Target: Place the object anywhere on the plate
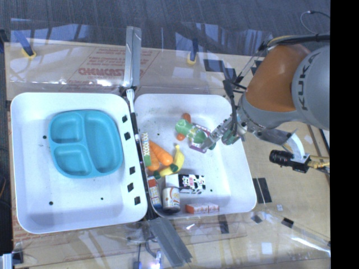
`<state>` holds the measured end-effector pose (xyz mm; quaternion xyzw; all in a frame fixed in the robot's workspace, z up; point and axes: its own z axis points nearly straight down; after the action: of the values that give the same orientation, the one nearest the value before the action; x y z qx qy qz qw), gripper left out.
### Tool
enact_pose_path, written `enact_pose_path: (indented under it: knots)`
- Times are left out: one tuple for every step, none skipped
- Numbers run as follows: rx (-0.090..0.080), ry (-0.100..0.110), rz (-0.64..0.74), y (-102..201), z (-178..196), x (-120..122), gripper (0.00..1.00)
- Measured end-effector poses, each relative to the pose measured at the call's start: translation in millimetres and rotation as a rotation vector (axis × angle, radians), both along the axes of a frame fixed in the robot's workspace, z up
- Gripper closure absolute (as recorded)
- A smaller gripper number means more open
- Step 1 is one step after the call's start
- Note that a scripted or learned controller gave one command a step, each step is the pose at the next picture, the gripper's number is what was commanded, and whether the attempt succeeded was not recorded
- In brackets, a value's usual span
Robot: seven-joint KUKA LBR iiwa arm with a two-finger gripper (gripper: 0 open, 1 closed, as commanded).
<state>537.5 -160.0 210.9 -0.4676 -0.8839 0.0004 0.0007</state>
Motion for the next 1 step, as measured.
enact_pose_path:
  knots:
    - [-0.001,-0.004,0.417,54.1,35.7,5.7,1.00]
